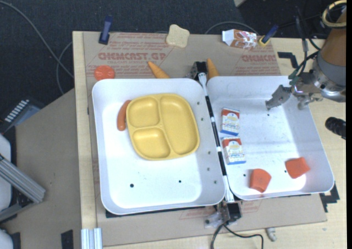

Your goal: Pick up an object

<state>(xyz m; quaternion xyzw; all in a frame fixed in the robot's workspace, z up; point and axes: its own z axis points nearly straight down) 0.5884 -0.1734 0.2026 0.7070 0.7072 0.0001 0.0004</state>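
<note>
Yellow tray [163, 126] in left bin [107, 149]; cartons [230, 121], right bin [313, 149]; hand [287, 97] open, empty.

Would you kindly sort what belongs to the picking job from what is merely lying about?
Job:
end effector
two small cartons
two orange blocks
yellow divided plate
sausage

Lying about:
bread slice
carrot
crumpled carton
orange disc

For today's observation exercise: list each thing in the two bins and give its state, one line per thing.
yellow divided plate: flat in left bin, compartments bare
sausage: lying against the plate's left edge
upper carton: lying flat, right bin
lower carton: lying flat, right bin
orange cup: tipped on its side
orange block: resting near right rim
gripper: over the right bin, holding nothing
</note>
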